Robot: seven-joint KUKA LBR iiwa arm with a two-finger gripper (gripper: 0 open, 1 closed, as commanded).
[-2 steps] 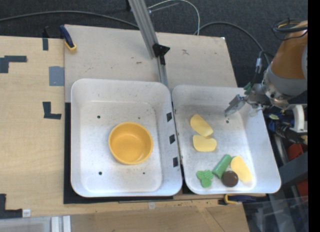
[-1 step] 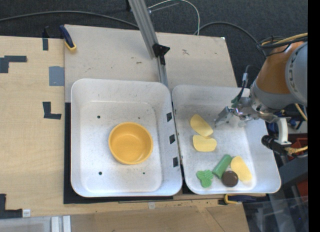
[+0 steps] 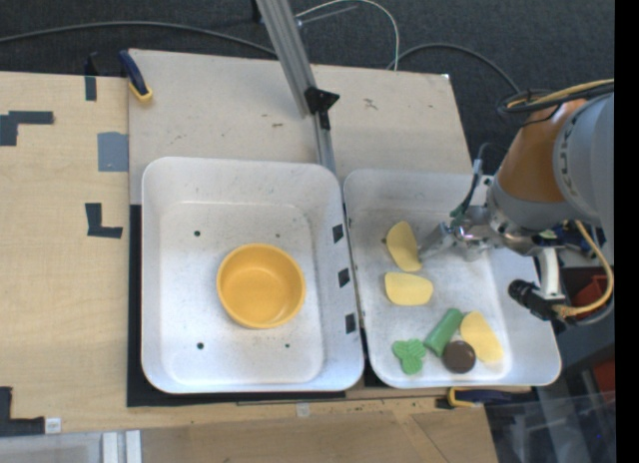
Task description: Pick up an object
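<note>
Over the right bin (image 3: 374, 192) the gripper (image 3: 446, 238) hung low, just beside the upper yellow piece (image 3: 402, 246), and it held nothing that could be seen; whether it was spread or pressed together could not be told from this slanted view, because the wrist and its metal parts hid the tips. So the task looked to be at its beginning: the arm (image 3: 559, 167) had reached in from the right, but no object was lifted, and the grasp, the closing and the raising were all left to do. The nearest candidate was probably that upper yellow piece, a flat rounded slice with a matte surface. Below it lay a second yellow slice (image 3: 408, 289), wider and also flat. Near the front wall of the same bin were a green stick (image 3: 442, 331) lying at a slant, a small green leafy shape (image 3: 408, 354), a dark brown round piece (image 3: 459, 356) and a yellow oval (image 3: 482, 337), the last three objects close together and partly touching. They all seemed to be smooth plastic toys. The bins were shallow, white, with rounded corners and fine dark specks. The left bin (image 3: 170, 192) held a yellow bowl (image 3: 261, 284), round, glossy and deep, standing upright, well apart from the gripper.
</note>
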